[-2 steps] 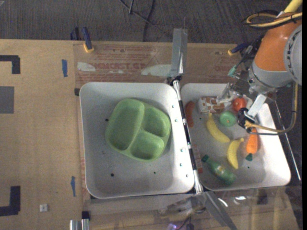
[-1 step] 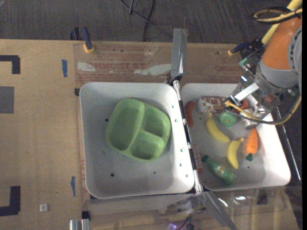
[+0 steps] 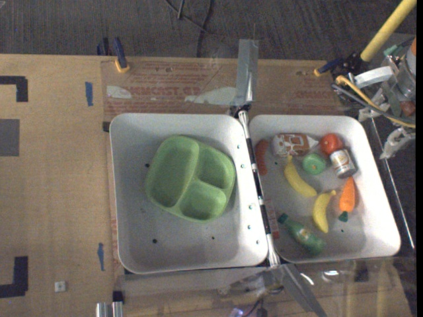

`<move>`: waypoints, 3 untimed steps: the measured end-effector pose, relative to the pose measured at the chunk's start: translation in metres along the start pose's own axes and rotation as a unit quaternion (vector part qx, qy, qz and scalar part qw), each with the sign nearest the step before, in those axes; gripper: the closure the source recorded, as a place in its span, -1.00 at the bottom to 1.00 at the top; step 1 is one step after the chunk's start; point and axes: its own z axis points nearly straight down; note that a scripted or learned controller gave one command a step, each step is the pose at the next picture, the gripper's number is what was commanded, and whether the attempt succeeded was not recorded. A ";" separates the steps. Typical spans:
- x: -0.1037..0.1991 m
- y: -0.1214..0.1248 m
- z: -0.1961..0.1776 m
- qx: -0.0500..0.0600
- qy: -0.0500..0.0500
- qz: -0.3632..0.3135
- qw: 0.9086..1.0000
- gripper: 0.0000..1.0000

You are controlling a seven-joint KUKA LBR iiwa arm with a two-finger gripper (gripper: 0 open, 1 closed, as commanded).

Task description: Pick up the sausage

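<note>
The sausage (image 3: 262, 157) is a short reddish-brown piece lying against the left wall of the right bin (image 3: 377, 197), near its far left corner. It lies lengthwise along the wall, just left of a white packet (image 3: 293, 144). My gripper (image 3: 398, 121) sits at the view's right edge, beyond the right bin's far right corner and well to the right of the sausage. It is partly cut off by the frame and wrapped in yellow cables. Nothing is visibly held in it.
The right bin also holds a red tomato (image 3: 330, 142), a green round piece (image 3: 314, 163), a small can (image 3: 342, 163), two bananas (image 3: 299, 179) (image 3: 322, 210), a carrot (image 3: 347, 197) and a green bottle (image 3: 303, 234). A green divided plate (image 3: 192, 177) lies in the left bin (image 3: 132, 243).
</note>
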 end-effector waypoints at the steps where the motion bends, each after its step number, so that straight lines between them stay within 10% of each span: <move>1: -0.050 0.007 -0.017 0.002 -0.001 -0.113 0.994 -1.00; 2: -0.010 -0.018 -0.008 0.000 0.000 -0.096 0.995 -1.00; 3: -0.048 -0.039 0.051 0.002 -0.001 -0.010 1.000 -1.00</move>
